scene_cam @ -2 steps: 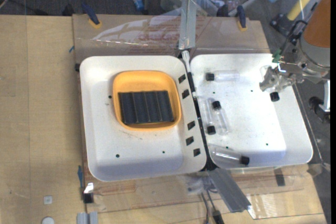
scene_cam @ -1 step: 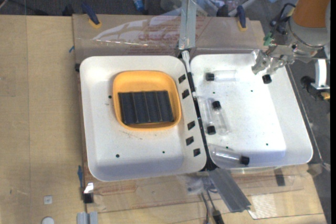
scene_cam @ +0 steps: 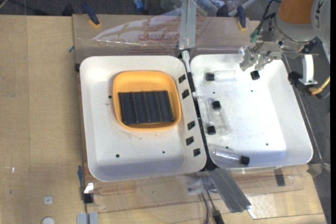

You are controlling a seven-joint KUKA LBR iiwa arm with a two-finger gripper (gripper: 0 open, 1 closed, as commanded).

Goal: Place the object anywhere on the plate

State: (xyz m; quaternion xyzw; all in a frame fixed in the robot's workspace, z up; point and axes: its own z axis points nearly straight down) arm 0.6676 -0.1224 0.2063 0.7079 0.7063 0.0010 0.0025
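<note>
One plate (scene_cam: 146, 81), three clear vials (scene_cam: 216, 111), two bins (scene_cam: 97, 113), gripper (scene_cam: 251, 64)

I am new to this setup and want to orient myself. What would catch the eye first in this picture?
The orange plate in the left bin stands out most, with a dark ribbed block lying on it. Next comes the gripper, over the far side of the right bin, where several clear tubes with black caps lie scattered.
</note>
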